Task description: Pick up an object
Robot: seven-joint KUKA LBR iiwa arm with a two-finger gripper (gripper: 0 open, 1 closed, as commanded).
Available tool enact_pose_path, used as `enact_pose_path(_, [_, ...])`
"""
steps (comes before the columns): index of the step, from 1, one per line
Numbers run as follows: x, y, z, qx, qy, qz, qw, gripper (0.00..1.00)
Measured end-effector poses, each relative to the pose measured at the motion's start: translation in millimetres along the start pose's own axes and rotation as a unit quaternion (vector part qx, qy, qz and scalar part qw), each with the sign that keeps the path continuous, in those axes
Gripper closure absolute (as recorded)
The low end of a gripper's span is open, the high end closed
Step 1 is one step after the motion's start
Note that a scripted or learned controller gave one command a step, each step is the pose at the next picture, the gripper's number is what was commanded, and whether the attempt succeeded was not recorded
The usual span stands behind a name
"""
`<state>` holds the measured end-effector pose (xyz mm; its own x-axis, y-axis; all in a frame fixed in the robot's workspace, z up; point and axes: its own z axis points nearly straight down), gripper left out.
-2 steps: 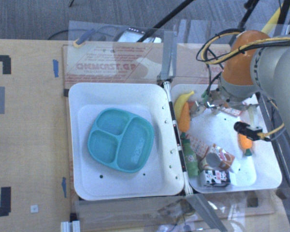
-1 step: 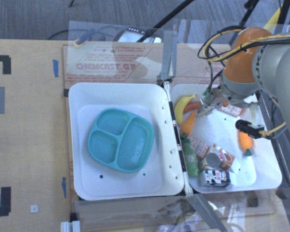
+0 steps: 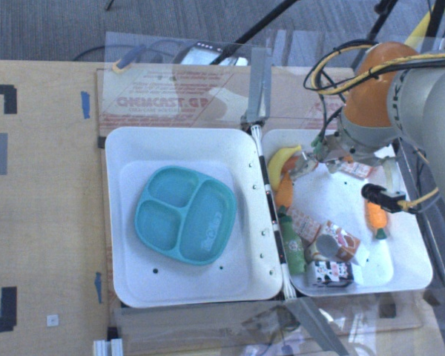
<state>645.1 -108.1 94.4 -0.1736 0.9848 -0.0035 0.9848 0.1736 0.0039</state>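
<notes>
**Grasp risk: gripper low over a crowded corner of the right bin**

The gripper (image 3: 317, 156) sits at the far-left corner of the right bin (image 3: 411, 262), beneath the orange wrist band. Whether its jaws are released or clenched cannot be told; the wrist and cables cover them, and no item is seen between them.

Candidate objects lie as follows. A yellow banana (image 3: 279, 159) is just beside the jaws, on the side of the divider between the bins. An orange fruit (image 3: 284, 192) lies just below it, near the jaws. A carrot (image 3: 376, 219) lies well apart, toward the arm's side. A snack packet (image 3: 334, 237), a green bottle (image 3: 292, 245) and a small cow-print carton (image 3: 331, 272) crowd the near-left part of the bin, well apart from the jaws.

Judged hazards:
- The banana rests against the bin wall; a finger may strike the rim or divider rather than pass beside the fruit
- Banana and orange fruit touch or nearly touch; a closing grip may catch both, or push one aside and close on nothing
- Both are rounded and may slip out on lifting

The left bin (image 3: 133, 273) holds a teal divided plate (image 3: 185, 213), well clear of the jaws
</notes>
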Motion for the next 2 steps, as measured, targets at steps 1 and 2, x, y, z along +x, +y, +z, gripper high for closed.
enact_pose_path(1, [-1.3, 0.4, -8.0, 0.000, 0.000, 0.001, 1.0000, 1.00])
enact_pose_path(2, [-1.2, 0.4, -8.0, 0.000, 0.000, 0.001, 1.0000, 0.00])
